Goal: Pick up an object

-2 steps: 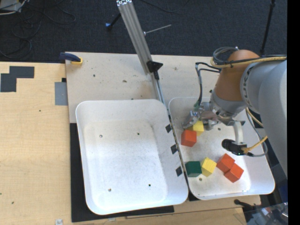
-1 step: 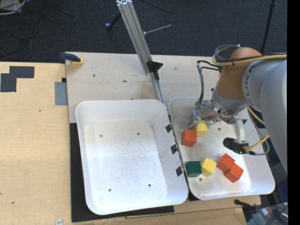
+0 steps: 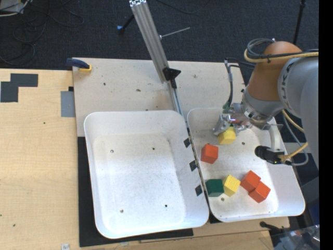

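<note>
1. On the bench sit two white bins: the left bin and the right bin.
2. Over the right bin's far end, the grey arm lowers its gripper; whether it is open or closed cannot be made out.
3. Just below the gripper lies a yellow block.
4. Nearer lie an orange cube, a green block, a second yellow block and two red-orange blocks.

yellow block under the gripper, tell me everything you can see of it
The yellow block is a small cube-like piece, plain matte yellow, lying tilted in the upper part of the right bin. The gripper sits right over its top edge, hiding part of it; whether it is gripped can't be told. It lies apart from the orange-red block below it.
</note>
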You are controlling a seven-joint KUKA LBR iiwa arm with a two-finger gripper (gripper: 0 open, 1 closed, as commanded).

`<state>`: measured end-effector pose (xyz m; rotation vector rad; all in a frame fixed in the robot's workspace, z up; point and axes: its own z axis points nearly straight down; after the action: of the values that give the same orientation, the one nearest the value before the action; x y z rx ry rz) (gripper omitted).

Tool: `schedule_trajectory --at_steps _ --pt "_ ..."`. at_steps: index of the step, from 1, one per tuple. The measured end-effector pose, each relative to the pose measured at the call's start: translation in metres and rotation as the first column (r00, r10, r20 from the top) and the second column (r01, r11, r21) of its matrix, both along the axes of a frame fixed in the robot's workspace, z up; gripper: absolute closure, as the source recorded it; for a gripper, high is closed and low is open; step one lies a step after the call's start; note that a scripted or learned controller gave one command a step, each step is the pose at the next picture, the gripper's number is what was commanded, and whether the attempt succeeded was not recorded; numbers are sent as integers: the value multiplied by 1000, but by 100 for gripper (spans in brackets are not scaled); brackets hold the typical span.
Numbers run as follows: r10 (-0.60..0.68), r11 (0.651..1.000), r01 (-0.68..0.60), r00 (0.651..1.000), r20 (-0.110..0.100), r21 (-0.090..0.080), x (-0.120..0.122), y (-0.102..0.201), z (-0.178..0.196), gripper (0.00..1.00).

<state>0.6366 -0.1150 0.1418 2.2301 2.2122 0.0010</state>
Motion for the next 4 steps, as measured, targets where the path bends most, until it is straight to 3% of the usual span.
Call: schedule_trajectory --at_steps 2,4 --pt "11 1000 -11 1000 0 0 11 -1 85 100" --pt "13 1000 -13 1000 -5 3 -19 100 103 100"
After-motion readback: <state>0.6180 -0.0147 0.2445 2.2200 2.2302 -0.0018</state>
